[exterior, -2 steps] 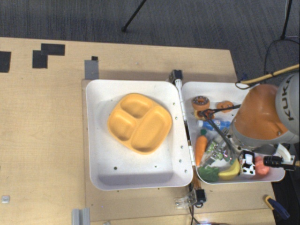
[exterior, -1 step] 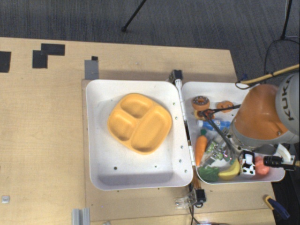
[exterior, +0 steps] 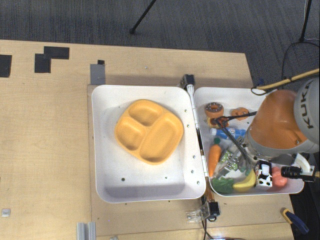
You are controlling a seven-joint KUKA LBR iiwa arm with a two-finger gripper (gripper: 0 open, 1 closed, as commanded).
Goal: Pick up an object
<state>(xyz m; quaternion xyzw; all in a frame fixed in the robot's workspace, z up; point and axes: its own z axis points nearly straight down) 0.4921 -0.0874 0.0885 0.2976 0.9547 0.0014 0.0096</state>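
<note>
Hand (exterior: 234,159) low in right bin (exterior: 200,134), over the toy clutter. Carrot (exterior: 214,159) lies just left of it, long axis near-upright in view (hand's state: cannot tell).

arm (exterior: 280,121) reaching in from right, end effector (exterior: 231,160) lowered.

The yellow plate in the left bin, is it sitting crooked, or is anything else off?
Yes, a bit. The plate lies alone in the left bin, turned at an angle to its walls. The right bin is crowded: a carrot, a banana and other small toys heaped under the arm. Nothing looks spilled or broken.
</note>
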